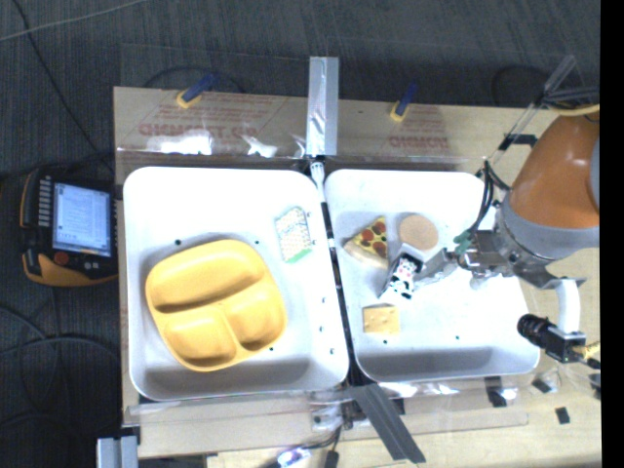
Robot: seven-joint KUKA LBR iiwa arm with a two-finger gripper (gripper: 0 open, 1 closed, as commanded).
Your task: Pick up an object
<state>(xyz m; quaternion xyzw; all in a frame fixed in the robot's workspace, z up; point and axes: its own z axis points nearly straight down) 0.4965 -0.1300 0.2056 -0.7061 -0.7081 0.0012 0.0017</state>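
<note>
A light wooden worktop (458, 130) is seen from above, set on a dark grey carpeted floor (78, 27) across which thin cables are trailed at the upper left of the frame. Two shallow white bins are carried side by side. A strip of clear plastic sheeting (224, 130) is fastened along the top edge of the worktop by two blue-and-yellow clamps (195, 90), and a metal bar (323, 105) stands upright between the bins at top centre. At the far left, on the floor, a handheld control pendant (70, 224) with a lit screen is lodged.

In the left bin (175, 188) a yellow divided plate (215, 302) is laid at lower left, and a small green-and-white packet (292, 233) lies toward the bin's upper right corner.

In the right bin (468, 349) four small things are gathered near the upper middle: a pizza-slice toy (370, 241), a round tan disc (418, 231) just right of it, a black-and-white cow-patterned figure (402, 278) below them, and a yellow cracker-like square (380, 318) lower still.

The arm (556, 193) (grey, with its orange band) is reached in from the right edge. Its claw (421, 266) is placed just beside the cow-patterned figure, on the figure's right; whether contact is made cannot be told, nor can the claw's opening be judged, the tips being too small and blurred.
</note>
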